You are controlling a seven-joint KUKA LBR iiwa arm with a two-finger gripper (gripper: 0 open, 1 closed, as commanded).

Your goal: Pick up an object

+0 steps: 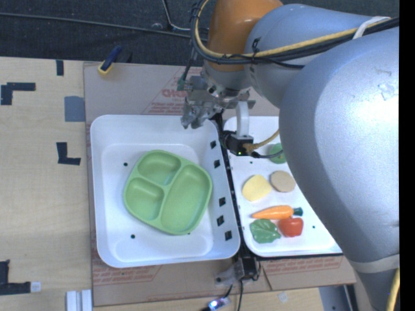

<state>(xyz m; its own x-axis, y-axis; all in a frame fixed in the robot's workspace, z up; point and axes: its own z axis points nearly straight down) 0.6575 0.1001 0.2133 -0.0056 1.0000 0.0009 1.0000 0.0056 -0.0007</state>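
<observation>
My gripper (196, 116) hangs over the back right corner of the left bin (107, 173), above the divider between the bins. Nothing shows between its fingers. A green divided plate (168, 191) lies in the middle of the left bin, below and left of the gripper. The right bin (318, 243) holds a yellow lemon-like piece (257, 188), a tan round piece (283, 181), an orange carrot (273, 212), a red piece (292, 227), a green leafy piece (264, 231) and a green piece (277, 152) partly hidden by the arm.
The arm's large grey body (350, 141) covers the right bin's far side and right edge. A cable (259, 149) runs near the gripper. A blue and yellow tool (110, 59) lies on the bench at the back left.
</observation>
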